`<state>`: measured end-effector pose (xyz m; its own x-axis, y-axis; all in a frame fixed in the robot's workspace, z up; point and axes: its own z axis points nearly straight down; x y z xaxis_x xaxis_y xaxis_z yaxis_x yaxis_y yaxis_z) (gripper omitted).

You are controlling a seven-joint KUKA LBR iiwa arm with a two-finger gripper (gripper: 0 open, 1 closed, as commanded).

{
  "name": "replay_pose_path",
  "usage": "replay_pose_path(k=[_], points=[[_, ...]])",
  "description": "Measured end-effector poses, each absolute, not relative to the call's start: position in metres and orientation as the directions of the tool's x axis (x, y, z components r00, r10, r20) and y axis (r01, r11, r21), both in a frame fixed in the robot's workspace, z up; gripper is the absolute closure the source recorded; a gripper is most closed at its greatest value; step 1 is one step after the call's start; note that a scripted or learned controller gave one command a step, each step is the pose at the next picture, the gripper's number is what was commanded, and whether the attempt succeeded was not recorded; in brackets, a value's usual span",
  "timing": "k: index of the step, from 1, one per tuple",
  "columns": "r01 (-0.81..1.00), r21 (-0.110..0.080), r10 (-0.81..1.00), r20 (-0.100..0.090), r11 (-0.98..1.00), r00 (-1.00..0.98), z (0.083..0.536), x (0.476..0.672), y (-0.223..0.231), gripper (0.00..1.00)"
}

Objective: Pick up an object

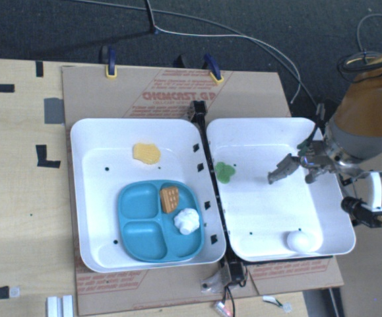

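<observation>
- The tool hangs over the right bin, reaching in from the right side, its dark fingers pointing toward the bin's middle.
- Whether it is wide or narrow cannot be told from this angle; nothing shows between its parts.
- A small green object lies on the right bin's floor near its left wall, to the left of the tool and apart from it, with bare white floor between them.
- A white ball sits in the right bin's near right corner, well below the tool and clear of it.
- The left bin holds a blue divided tray in its near half.
- In the tray's upper right compartment lies a brown waffle-like piece; just below it, a white crumpled lump rests across the divider toward the tray's right edge.
- A yellow flat object lies on the left bin's floor beyond the tray, not touching it.
- Both bins stand side by side on a cardboard sheet on the desk.
</observation>
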<state>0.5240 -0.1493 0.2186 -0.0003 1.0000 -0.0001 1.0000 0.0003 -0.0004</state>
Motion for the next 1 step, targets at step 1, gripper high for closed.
replay_pose_path(k=[1], points=[[1.000, 0.002, 1.000, -0.001, 0.002, -0.002, 0.2344, 0.5982, -0.1519, 0.00]])
